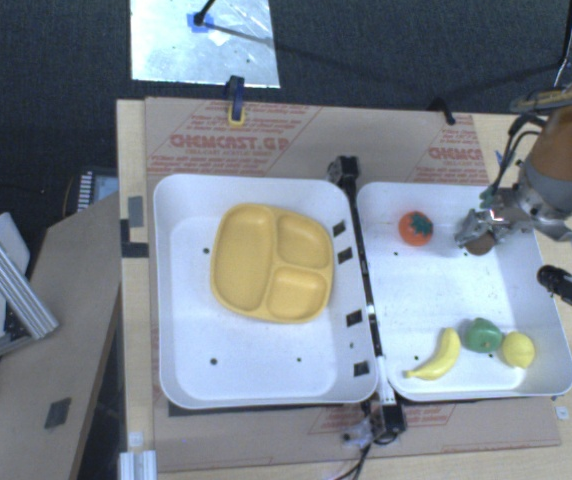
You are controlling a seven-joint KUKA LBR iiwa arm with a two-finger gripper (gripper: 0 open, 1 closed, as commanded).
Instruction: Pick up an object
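Two white bins sit side by side on a bench w/ brown board under them. Left bin (181, 368) holds a yellow tray (271, 262) w/ three compartments, lying flat near the bin's middle, slightly toward the far side. Nothing on the tray that I can see.

Right bin (446, 288) holds the small stuff. Tomato (416, 228), orange-red w/ a green top, is at the far-left part of the bin. Banana (437, 356) lies at the near edge, curved, left of the other two. Green item (482, 336) is just right of the banana, approx touching the lemon (518, 349), which sits at the near-right corner. Can't tell what the green item is; looks like a pepper or similar.

Arm comes in from the right, orange band at the far-right. Gripper (479, 234) is low over the far part of the right bin, right of the tomato and apart from it. Tip is small and dark in this view; can't tell if the fingers are open or closed, and can't see anything betw. them. Banana, green item and lemon are well apart from the gripper, on the near side.

Off the bench: a shiny sheet (204, 26) on the dark floor at far-left, and a metal rail (1, 273) at the left edge.
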